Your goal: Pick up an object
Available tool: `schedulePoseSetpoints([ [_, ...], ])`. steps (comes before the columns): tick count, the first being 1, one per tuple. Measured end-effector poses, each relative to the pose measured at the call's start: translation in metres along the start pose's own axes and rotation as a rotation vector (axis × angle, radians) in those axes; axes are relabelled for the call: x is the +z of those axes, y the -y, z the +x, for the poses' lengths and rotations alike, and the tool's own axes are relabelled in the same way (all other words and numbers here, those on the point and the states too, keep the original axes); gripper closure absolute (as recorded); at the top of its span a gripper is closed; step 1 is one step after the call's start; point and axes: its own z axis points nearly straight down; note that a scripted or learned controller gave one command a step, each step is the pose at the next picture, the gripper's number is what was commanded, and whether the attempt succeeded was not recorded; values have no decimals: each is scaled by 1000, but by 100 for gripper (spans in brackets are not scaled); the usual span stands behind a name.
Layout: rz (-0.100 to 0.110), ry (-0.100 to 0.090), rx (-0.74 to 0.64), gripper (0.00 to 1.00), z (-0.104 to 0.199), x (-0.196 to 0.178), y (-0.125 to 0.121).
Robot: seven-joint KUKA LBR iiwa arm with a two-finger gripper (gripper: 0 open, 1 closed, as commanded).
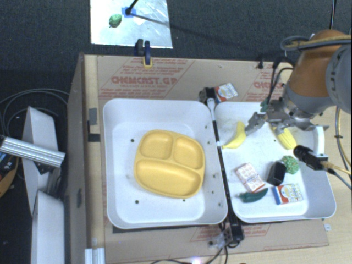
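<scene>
Bins sit side by side on the bench: the left bin (118, 164) carries a yellow divided plate (168, 163), and the right bin (322, 202) holds the loose objects. The arm (319, 70) reaches in from the right over the right bin's upper part, and its gripper (270, 122) hangs there with grey fingers (254, 123) spread somewhat apart and nothing visibly between them. A yellow banana (236, 136) lies just left of the fingertips, against the rim shared by the two bins. A second yellow piece, possibly corn (286, 137), lies just below the gripper body, partly covered by it. Further down the bin, a green broccoli-like lump (291, 164) touches a black block (276, 174). A small red-and-white packet (248, 176) lies to their left, a dark green pepper (253, 196) below it, and a printed card (289, 193) toward the front right. Another small carton (225, 92) rests outside the bins, on the cardboard behind them.
</scene>
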Motion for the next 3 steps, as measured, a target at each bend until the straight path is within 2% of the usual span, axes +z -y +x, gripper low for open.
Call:
schedulePoseSetpoints([
  [1, -1, 0, -1, 0, 12, 101, -32],
  [2, -2, 0, -2, 0, 6, 100, -70],
  [3, -5, 0, -5, 100, 6, 89, -71],
])
